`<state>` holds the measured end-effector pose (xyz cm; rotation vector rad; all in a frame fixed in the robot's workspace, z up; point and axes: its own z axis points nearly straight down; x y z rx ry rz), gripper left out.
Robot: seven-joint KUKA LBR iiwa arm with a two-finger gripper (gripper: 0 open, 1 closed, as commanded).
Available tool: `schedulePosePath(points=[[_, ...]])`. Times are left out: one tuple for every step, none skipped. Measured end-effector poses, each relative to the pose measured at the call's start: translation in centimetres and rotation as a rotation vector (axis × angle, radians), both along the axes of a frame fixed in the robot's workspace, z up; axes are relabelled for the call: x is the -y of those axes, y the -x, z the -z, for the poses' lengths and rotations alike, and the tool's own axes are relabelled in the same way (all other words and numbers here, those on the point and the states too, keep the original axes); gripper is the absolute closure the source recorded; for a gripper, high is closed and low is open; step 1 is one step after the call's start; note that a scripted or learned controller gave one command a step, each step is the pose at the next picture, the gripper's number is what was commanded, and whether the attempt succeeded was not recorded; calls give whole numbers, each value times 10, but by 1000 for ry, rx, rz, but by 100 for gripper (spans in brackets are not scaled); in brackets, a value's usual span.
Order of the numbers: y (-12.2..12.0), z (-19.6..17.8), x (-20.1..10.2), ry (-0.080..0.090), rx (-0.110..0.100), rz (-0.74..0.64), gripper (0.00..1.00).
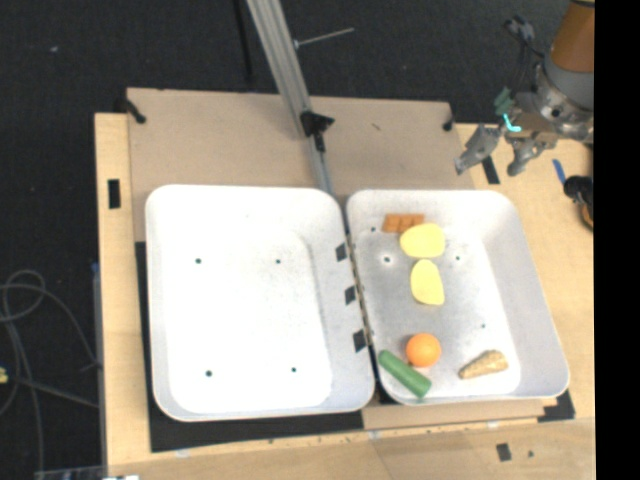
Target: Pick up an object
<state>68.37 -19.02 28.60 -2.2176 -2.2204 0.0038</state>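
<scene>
The right bin holds several small objects. Two yellow pieces lie in its middle, an upper one and a lower one. An orange-brown block sits at the bin's back, just behind the upper yellow piece. An orange ball, a green cylinder and a tan wedge rest along the front. My gripper hangs open above the bench behind the bin's back right corner, with nothing between its fingers.
The left bin lies beside the right one, with dark clips along the shared edge. A slanted metal pole rises from behind the bins. Cables lie on the dark floor at the left.
</scene>
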Motion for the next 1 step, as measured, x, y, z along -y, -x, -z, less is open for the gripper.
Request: schedulePosePath(points=[[0, -4, 1, 5, 4, -3, 0]])
